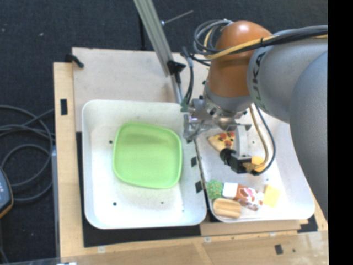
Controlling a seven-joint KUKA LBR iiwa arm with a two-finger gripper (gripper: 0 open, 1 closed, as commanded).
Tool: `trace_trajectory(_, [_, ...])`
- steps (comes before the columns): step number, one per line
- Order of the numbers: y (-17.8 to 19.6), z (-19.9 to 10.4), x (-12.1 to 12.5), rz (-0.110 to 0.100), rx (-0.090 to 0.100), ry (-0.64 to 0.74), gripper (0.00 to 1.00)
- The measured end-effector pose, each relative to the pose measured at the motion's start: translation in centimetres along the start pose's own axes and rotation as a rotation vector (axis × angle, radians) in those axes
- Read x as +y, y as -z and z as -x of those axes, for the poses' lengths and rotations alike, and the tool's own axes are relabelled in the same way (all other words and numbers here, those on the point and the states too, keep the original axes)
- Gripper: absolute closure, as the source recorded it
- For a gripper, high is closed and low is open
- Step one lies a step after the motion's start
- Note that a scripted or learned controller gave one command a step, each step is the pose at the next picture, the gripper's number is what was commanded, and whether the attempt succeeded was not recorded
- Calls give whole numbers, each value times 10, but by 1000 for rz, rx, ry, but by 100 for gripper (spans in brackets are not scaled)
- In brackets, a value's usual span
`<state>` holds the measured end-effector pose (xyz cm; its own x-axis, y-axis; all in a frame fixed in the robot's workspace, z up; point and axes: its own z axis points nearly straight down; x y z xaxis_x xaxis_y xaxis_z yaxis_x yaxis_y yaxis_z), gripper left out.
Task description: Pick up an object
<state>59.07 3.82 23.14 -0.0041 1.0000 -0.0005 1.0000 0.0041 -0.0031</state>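
My gripper [205, 127] hangs low over the far left part of the right bin [292, 189], close to the wall shared by the two bins. Just right of it and below the wrist lies a yellow and red pizza-like piece [220, 142], partly hidden by the arm. Along the right bin's near edge lie a green piece [214, 189], a tan bread roll [227, 207], a red and white piece [249, 196] and a yellow block [271, 195]. None of these is seen in the gripper.
A green square plate [148, 154] lies in the middle of the left bin [96, 148]. A slanted metal rail [157, 35] rises from behind the bins. The big grey arm [298, 76] covers the right bin's far right part.
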Motion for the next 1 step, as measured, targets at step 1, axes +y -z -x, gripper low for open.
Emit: trace_trajectory(1, [-4,-44,-19,1,0,1,100])
